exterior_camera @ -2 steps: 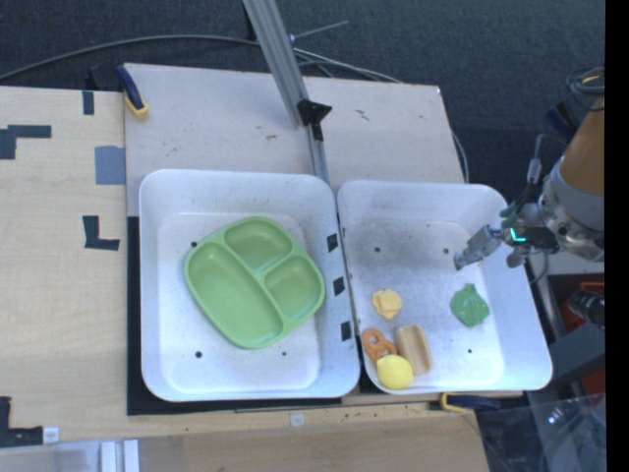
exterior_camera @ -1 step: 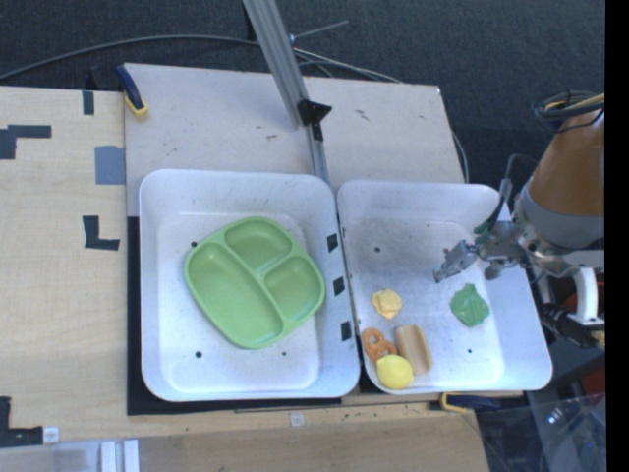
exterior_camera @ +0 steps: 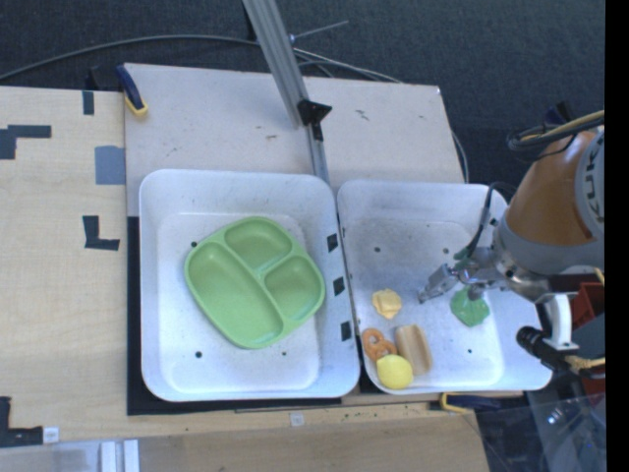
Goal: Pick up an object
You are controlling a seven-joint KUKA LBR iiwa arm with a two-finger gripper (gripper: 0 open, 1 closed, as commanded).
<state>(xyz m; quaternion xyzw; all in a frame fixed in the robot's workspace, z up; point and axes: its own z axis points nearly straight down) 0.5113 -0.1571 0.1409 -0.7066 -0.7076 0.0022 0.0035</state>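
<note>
Claw (exterior_camera: 444, 285) low in right bin (exterior_camera: 413, 209), beside green lump (exterior_camera: 470, 309); grip state cannot tell.

Nothing visibly between the tips; green lump just right of them, on the bin floor. Yellow piece (exterior_camera: 386, 304) near on the left; pretzel (exterior_camera: 375, 342), hot dog (exterior_camera: 414, 348) and lemon (exterior_camera: 394, 372) bunched at the front edge. Best bet: centre over the green lump, well apart from the bunch, descend straight, close fully before lifting. Green plate (exterior_camera: 254, 281) in left bin (exterior_camera: 162, 264).

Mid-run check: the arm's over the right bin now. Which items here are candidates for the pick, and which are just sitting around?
Candidates for the pick, all in the right bin:
- green object, beside the gripper
- pale yellow piece
- orange ring-shaped piece
- tan hot-dog-shaped piece
- yellow lemon-like piece

Just sitting around:
- green divided plate in the left bin
- blue and yellow clamp on the bench
</note>
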